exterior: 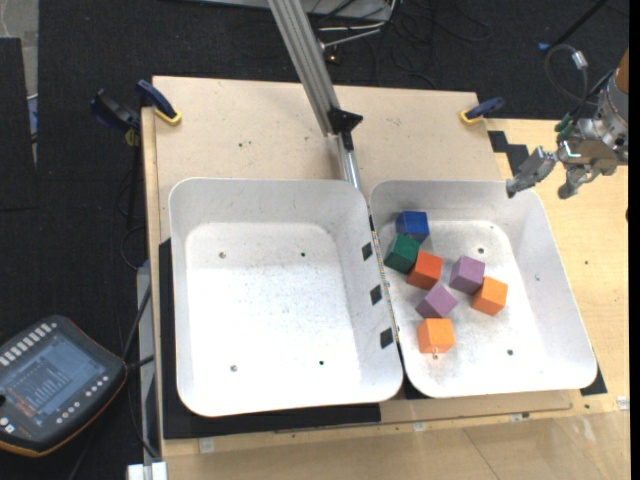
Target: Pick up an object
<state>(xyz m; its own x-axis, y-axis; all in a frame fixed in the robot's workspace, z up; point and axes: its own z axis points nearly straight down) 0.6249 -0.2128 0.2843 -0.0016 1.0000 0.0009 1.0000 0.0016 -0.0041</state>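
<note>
Wooden bench (260, 128) carrying two white bins | near: orange cube (435, 336) in right bin (560, 308), purple cubes (452, 286), green cube (402, 253), blue cube (412, 225) farther | far right: gripper (547, 176) above bin's far edge, fingers spread, holding nothing

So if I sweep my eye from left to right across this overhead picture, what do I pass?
Handheld control screen → left white bin → green block → right white bin → end effector, hovering over the right bin's far corner.
</note>
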